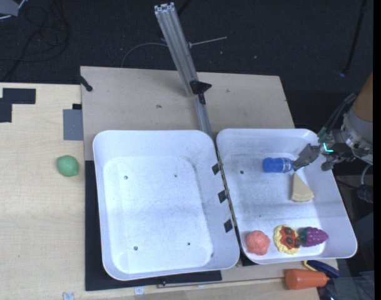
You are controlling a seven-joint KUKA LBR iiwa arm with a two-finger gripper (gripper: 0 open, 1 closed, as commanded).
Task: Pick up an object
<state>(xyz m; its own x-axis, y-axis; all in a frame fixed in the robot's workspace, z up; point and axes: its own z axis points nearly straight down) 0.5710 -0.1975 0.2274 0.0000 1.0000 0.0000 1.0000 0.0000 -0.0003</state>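
White bins, two of them side by side: the left bin [109,149] is sitting mid-frame, the right bin [343,242] is holding all the candidates. I'm watching the gripper [316,157] coming in from the right edge, hovering over the upper right part of the right bin, its two dark fingers looking spread apart with nothing between them, one tip just beside the blue bottle [276,165] lying on its side. My read: the pick isn't done yet, nothing is lifted, and I'm judging this as the approach stage with closing and lifting left to do; the blue bottle is looking like the target since it's nearest the fingers. Counting what's lying in the right bin: one blue bottle in the upper middle, one tan wedge [301,190] just below it, one pink-orange ball [258,242] at the lower left, one yellow toy [286,239] beside it, one purple grape bunch [314,235] touching that. Outside the bins: one green ball [68,165] at the left of the frame, one orange carrot-like toy [304,279] at the bottom right.
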